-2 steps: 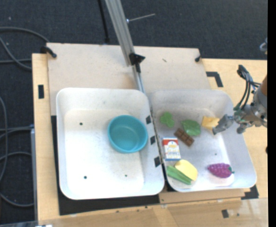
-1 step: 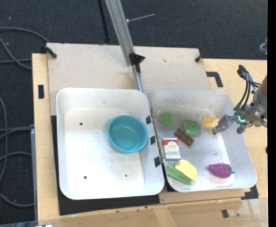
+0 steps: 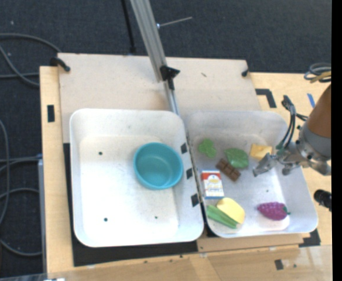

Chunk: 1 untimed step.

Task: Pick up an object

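End effector [image 3: 269,163], empty with fingers spread, hovers low in the right white plastic bin [image 3: 294,183], just beside the small yellow block [image 3: 260,151], apparently poised to grasp it.

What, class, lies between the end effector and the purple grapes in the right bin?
Nothing visible. The end effector hovers above bare bin floor, and the purple grapes lie just below it in the picture, apart from the other items.
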Each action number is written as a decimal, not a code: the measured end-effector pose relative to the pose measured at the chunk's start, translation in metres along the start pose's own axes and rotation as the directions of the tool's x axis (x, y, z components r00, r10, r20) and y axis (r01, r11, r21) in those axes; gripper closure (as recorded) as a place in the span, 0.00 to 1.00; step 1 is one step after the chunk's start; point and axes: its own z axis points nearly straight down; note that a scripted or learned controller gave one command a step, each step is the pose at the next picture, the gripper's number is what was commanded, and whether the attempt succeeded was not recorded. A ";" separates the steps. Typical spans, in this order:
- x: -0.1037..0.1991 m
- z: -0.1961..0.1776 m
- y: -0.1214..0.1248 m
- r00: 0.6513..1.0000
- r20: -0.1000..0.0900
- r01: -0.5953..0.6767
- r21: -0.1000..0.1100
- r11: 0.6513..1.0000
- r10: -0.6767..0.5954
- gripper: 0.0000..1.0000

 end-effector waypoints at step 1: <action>-0.001 0.052 0.000 1.000 0.002 -0.001 -0.004 1.000 0.001 0.00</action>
